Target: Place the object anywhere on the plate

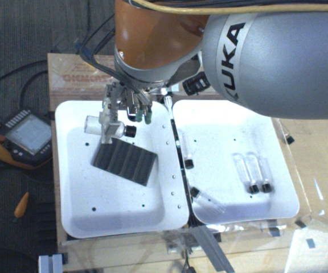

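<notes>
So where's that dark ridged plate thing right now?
The dark ridged plate lies flat in the left bin, a bit tilted, just below the gripper and a small clear tube.

Bins (118,220): we see smooth white plastic with a soft sheen.
Plate (124,161): dark, matt, ribbed; it looks to us like plastic or rubber.
Vials (250,174): clear glossy plastic or glass, we cannot tell which, with black caps.
Arm (272,50): we see satin grey casing and a glossy orange band.
Claw (124,114): bare metal, shiny.
Surface (312,147): pale wood, matt.
</notes>
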Available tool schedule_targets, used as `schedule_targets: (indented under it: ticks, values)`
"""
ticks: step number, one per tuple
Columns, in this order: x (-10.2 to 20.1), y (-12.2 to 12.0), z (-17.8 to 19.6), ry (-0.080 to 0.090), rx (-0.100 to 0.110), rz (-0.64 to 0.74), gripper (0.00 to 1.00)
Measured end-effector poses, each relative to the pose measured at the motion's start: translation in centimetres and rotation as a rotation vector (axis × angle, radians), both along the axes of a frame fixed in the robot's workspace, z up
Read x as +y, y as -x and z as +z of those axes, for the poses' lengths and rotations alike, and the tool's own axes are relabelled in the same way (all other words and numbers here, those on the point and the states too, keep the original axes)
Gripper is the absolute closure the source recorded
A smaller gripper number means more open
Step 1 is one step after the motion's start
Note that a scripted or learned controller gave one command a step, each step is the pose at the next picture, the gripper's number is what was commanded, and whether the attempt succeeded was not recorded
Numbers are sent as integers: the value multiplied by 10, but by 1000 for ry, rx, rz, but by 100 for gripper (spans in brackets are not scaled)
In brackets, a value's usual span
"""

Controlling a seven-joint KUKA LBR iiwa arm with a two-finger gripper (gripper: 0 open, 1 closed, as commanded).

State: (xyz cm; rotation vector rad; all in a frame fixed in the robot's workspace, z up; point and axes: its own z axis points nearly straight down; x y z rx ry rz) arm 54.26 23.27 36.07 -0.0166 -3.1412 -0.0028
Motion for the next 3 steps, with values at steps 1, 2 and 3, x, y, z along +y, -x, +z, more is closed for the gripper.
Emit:
schedule_targets:
  ticks: [1, 2, 3]
  values:
    - [0, -99, 38, 3, -2, -501, 100]
    - [-1, -46, 74, 3, -2, -292, 100]
    - [-14, 9, -76, 2, 0, -151, 100]
